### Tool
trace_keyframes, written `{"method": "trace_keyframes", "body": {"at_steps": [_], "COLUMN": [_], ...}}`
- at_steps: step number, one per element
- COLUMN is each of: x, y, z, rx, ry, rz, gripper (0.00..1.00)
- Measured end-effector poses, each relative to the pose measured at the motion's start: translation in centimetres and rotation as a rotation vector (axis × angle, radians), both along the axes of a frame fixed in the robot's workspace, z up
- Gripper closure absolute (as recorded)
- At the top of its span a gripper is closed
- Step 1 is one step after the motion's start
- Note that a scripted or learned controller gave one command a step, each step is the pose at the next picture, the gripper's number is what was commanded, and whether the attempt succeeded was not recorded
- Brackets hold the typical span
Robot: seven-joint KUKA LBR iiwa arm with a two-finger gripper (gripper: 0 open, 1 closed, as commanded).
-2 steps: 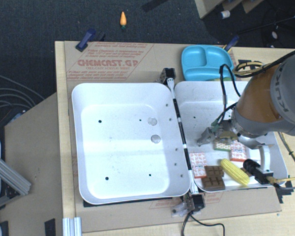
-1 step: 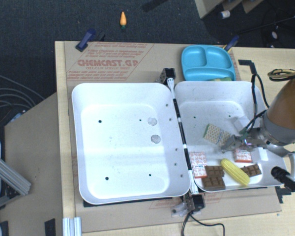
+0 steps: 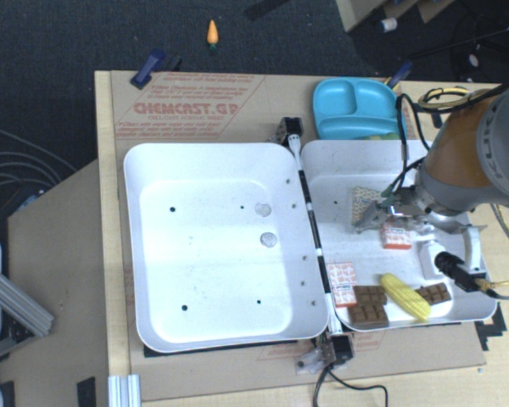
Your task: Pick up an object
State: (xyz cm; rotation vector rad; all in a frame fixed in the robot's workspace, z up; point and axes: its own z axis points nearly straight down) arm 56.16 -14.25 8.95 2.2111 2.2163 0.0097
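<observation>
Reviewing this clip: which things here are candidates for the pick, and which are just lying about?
Belong to the job, all in the right bin:
gripper
yellow corn
brown blocks
red-and-white card
small box

Just lying about:
blue tray beyond the bins
blue clip
orange bit on the floor

Grey rounded arm, broad orange band, black cables along it

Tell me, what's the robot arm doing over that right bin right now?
Gripper low in right bin, beside small red-and-white packet. Nothing visibly held. Yellow corn and brown blocks crowd the near edge.
</observation>
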Motion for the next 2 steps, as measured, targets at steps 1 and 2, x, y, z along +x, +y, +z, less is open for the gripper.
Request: {"method": "trace_keyframes", "body": {"at_steps": [1, 2], "x": [4.4, 9.0], "y": [-1.7, -5.7], "z": [-0.1, -0.4], "rx": [0.0, 0.003], "ry": [0.003, 0.011], "rz": [0.0, -0.001], "gripper": [0.0, 0.0]}}
